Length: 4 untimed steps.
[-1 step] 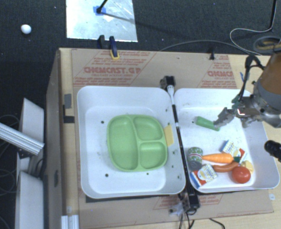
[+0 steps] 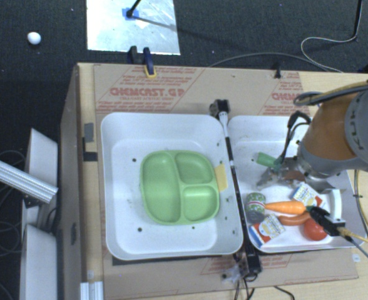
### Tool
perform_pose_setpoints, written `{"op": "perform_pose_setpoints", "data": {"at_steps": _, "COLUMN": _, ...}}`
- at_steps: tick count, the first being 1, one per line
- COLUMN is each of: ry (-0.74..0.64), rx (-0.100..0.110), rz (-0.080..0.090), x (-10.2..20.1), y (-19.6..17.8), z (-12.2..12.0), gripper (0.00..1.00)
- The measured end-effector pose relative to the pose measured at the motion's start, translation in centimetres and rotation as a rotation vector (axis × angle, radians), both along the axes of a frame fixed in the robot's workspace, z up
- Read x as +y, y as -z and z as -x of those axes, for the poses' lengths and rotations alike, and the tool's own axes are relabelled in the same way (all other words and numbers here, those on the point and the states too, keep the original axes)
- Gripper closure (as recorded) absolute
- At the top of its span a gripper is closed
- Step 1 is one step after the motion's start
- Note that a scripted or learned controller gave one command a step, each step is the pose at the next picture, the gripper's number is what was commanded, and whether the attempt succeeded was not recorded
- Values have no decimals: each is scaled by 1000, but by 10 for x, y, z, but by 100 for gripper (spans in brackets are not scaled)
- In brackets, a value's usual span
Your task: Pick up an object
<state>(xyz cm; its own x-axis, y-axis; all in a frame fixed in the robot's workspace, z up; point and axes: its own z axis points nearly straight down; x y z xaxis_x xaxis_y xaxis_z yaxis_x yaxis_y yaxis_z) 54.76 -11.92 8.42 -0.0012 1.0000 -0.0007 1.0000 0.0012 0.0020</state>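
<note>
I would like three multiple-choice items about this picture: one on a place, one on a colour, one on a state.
1. Where does the green tray lie?
A. in the left bin
B. in the right bin
C. on the floor

2. What colour is the carrot?
A. blue
B. orange
C. white

3. How does the tray's top side show?
A. covered by a lid
B. piled with toys
C. open, with bare compartments

Answers: 1 A, the tray rests in the left bin. 2 B, the carrot in the right bin is orange. 3 C, its compartments show bare green.
</note>
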Motion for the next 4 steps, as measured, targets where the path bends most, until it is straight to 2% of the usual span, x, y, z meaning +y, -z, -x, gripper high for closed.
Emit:
{"op": "perform_pose_setpoints", "data": {"at_steps": 1, "ry": 0, "rx": -2, "rz": 1, "x": -58, "y": -82, "z": -22, "gripper": 0}}
{"op": "perform_pose_setpoints", "data": {"at_steps": 2, "ry": -2, "rx": 1, "rz": -1, "x": -51, "y": 0, "z": -90, "gripper": 0}}
{"op": "perform_pose_setpoints", "data": {"at_steps": 3, "ry": -4, "rx": -1, "rz": -2, "x": 16, "y": -1, "z": -118, "gripper": 0}}
{"op": "perform_pose_setpoints", "data": {"at_steps": 4, "ry": 1, "rx": 1, "rz": 0, "x": -20, "y": 0, "z": -44, "gripper": 0}}
